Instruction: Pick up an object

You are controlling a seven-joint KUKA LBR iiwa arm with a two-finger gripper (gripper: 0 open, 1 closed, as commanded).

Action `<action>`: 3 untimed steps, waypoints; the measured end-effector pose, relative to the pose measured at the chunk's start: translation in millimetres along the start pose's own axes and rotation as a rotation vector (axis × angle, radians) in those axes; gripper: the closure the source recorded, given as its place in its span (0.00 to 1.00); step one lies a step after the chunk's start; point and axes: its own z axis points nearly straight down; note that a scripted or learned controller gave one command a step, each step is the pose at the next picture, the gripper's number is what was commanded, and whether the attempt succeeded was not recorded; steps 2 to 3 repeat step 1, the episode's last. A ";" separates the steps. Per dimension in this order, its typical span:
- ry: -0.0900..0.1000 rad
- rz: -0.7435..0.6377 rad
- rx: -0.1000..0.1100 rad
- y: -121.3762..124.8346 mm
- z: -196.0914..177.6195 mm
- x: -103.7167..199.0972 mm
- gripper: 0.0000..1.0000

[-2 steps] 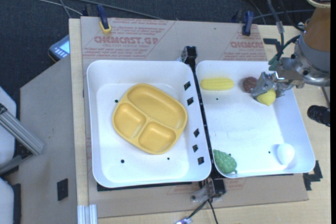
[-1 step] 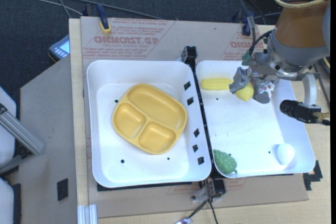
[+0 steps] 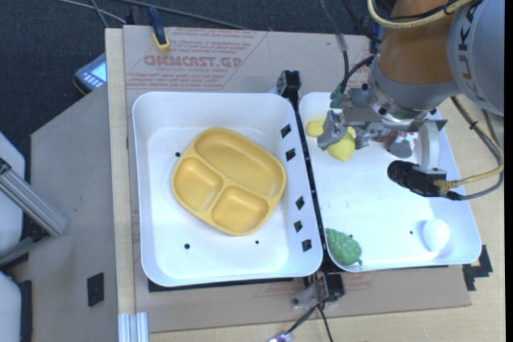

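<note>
Hanging low over the far left corner of the right bin, the end effector sits right down among the things I would expect it to go for. Whether it is released or clenched I cannot tell from where I stand, since the wrist body covers it. A yellow lump lies on the bin floor just to its right and a touch nearer. It is so close that it looks to be touching or partly under the metal, though nothing shows it gripped. A smaller yellow bit peeks out on the other side, to the left and slightly farther, close to the wall shared with the left bin; it may be part of the same thing, I cannot say. The lump looks rounded, with no clear long axis, so my guess is that approach angle matters little and a short shift right and nearward would centre on it. A green thing and a white thing lie well apart from it along the near edge. A yellow divided plate rests in the left bin.
</note>
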 end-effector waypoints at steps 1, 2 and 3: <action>0.000 0.000 0.000 9.3 20.1 49.5 1.00; 0.000 0.000 0.000 9.3 20.1 49.5 1.00; 0.000 0.000 0.000 9.3 20.1 49.5 1.00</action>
